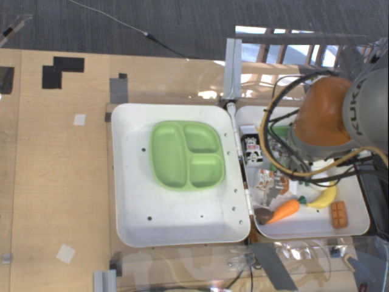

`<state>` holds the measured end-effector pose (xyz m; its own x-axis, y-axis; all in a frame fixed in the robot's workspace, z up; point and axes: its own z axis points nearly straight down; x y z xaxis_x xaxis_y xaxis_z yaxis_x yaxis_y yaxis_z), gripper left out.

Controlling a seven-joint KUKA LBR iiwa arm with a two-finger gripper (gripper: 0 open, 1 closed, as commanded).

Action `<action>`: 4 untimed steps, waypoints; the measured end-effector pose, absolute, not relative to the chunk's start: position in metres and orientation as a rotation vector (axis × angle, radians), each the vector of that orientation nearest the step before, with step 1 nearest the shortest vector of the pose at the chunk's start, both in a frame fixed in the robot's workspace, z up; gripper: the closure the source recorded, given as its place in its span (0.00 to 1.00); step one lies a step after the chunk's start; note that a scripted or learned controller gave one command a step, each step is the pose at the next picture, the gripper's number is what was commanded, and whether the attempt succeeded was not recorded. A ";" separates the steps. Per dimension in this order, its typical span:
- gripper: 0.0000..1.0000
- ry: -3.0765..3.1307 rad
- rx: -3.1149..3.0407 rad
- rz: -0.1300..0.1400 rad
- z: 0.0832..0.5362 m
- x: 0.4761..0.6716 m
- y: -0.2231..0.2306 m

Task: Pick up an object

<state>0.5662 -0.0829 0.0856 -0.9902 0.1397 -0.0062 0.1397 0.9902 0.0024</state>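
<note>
Wooden counter (pixel 55 181), two white bins: green plate (pixel 186 155) left, carrot (pixel 283 210) and banana (pixel 322 198) right; pincer (pixel 271 186) low there, its state hard to tell.

One fixed camera looks down at a slant on the desk (pixel 55 181), fairly near, with both bins (pixel 130 224) framed.

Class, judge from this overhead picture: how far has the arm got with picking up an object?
Done: the arm has reached over the right bin. In hand: nothing visibly lifted. Left: the carrot, banana and brown block lie on the bin floor.
</note>
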 end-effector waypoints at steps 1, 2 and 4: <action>0.00 3.121 0.430 0.000 0.085 0.632 -0.083; 0.00 3.104 0.443 0.001 0.086 0.577 -0.091; 0.00 3.039 0.763 0.003 0.086 0.539 -0.107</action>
<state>0.5387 -0.1067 0.0861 -0.8814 0.4722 -0.0079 0.4722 0.8815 0.0041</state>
